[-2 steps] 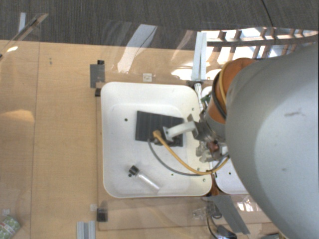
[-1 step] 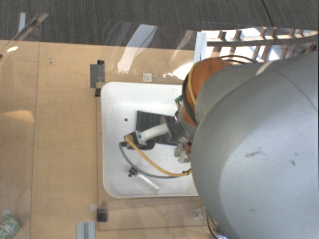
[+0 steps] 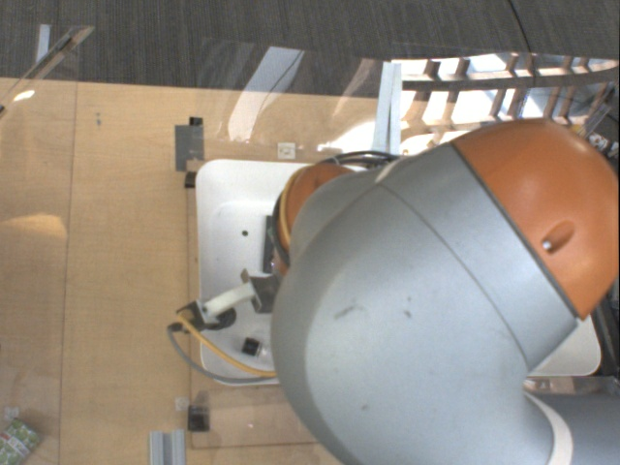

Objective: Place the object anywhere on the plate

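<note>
Arm (image 3: 426, 308): smooth grey casing with glossy orange bands, rounded in form. It covers the centre and the whole sector from 1 to 6 o'clock.

Gripper (image 3: 263, 281): it sits at the arm's 9 o'clock edge, low over the left bin, and is largely covered by the arm. Whether it is spread or closed cannot be told. Nothing is seen held in it.

Small black block (image 3: 251, 346): matt, roughly square. It lies on the floor of the left bin at 7 o'clock from the picture's centre, near the bin's 6 o'clock wall and apart from the gripper. It is too small for its long axis or heading to be judged.

Left bin (image 3: 215, 223): white, shallow, smooth plastic with rounded corners. Its 3 o'clock part is hidden under the arm.

Right bin (image 3: 579, 353): a white corner shows at 4 o'clock.

Bench (image 3: 97, 260): pale wood, matt, with a black clip (image 3: 190, 144) at the left bin's 11 o'clock corner and another (image 3: 197, 418) below its 7 o'clock corner.

Floor (image 3: 242, 8): dark grey ribbed carpet at 12 o'clock.
</note>
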